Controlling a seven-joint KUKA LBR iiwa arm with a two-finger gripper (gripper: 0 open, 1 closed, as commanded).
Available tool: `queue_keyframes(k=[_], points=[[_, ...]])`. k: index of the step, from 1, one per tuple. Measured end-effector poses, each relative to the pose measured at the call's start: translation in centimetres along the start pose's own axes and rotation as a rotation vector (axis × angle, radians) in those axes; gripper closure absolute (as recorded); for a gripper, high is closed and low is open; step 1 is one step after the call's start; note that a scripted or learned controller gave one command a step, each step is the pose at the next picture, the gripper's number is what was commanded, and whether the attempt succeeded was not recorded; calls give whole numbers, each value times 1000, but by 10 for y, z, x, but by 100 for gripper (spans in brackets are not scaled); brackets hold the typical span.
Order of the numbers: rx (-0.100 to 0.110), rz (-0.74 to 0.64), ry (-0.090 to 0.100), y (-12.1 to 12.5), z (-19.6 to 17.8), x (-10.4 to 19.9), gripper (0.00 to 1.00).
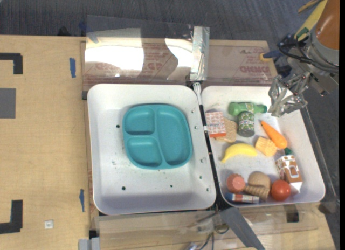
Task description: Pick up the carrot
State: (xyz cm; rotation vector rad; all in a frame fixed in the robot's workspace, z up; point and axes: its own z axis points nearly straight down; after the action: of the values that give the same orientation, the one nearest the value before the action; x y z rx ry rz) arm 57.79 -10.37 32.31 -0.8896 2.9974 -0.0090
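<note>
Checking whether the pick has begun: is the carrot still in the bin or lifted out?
In the bin. The carrot lies flat on the right bin's floor, with the gripper above it, apart.

The carrot [274, 134] lay slanted in the right bin [315, 157], the gripper [284, 101] hovering just at its one o'clock; a teal plate [158, 136] sat in the left bin [102, 136].

The arm [329, 22] enters from the upper right, its orange band at the frame's edge, with dark cables trailing beside the wrist. The gripper [285, 99] hangs below the wrist, pointing down and slightly leftward. Its metallic fingers [278, 102] appear parted with nothing between them, though glare and small scale leave this uncertain.
</note>
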Motion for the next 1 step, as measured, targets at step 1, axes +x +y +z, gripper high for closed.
queue_keyframes(k=[1], points=[[-16, -238, 12, -4, 154, 68, 100]])
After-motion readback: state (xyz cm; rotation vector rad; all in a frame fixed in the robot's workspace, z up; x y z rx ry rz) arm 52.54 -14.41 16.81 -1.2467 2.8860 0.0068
